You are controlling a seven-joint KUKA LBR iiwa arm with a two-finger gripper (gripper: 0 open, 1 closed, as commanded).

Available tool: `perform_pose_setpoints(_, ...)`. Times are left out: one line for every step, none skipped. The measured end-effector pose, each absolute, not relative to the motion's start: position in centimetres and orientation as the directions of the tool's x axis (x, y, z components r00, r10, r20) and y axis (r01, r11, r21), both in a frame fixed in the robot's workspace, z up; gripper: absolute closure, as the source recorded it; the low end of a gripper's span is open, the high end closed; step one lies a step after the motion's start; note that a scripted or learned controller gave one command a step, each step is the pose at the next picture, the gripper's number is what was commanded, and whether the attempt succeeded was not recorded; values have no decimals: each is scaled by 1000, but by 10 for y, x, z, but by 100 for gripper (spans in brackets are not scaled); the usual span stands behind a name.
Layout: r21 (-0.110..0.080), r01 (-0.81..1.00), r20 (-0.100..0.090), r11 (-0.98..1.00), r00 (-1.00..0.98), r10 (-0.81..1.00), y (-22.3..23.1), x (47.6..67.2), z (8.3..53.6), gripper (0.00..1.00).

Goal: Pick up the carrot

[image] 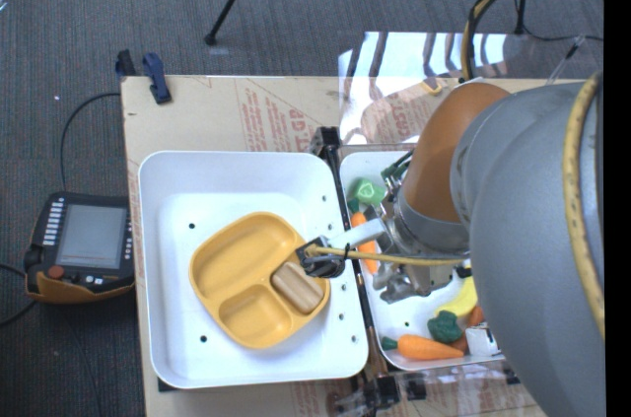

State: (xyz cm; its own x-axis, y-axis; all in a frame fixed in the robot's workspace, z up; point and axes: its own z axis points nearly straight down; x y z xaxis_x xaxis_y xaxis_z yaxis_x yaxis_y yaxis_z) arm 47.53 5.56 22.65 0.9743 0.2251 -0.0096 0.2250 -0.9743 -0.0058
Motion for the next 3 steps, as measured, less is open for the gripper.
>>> perform_pose_setpoints(-12,226,-20,-974,974,226,54,475,234,100)
perform_pose_setpoints(-7,199,-16,-980,980,199,69,474,195,100)
perform_pose_setpoints(-6,197,-13,-980,980,197,68,475,197,0)
